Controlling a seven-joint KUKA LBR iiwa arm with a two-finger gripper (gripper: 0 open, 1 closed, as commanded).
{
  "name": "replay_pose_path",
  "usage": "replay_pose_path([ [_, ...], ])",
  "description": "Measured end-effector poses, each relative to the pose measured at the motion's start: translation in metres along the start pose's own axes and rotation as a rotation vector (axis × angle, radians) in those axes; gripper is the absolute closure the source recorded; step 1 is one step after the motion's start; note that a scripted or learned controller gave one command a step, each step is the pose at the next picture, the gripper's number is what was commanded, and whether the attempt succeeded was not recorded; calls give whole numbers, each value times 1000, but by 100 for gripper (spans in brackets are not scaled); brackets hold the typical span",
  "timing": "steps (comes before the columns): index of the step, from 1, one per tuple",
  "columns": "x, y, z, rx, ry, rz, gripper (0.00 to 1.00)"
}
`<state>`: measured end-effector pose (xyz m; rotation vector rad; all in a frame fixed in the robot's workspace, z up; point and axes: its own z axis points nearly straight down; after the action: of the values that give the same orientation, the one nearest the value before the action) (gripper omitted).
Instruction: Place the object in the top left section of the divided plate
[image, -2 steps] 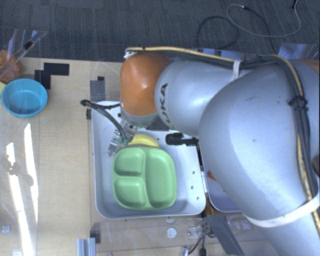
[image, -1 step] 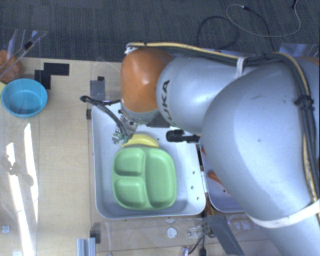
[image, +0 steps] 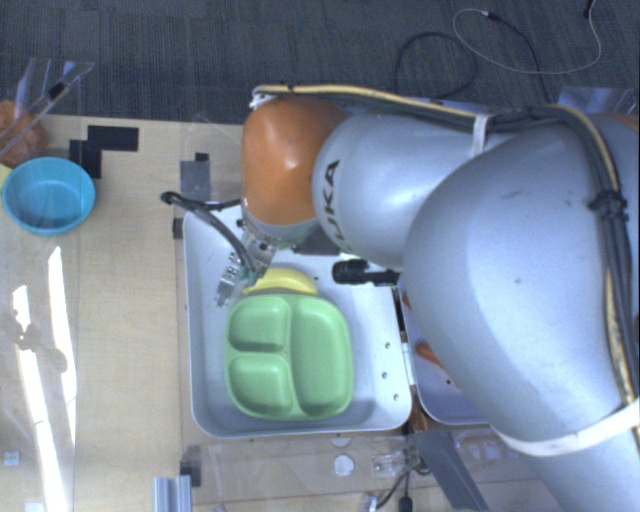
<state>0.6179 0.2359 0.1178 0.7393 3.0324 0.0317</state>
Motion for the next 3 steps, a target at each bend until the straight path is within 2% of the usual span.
replay_pose_path([
  [3,0,0,0,0,0,0,0],
])
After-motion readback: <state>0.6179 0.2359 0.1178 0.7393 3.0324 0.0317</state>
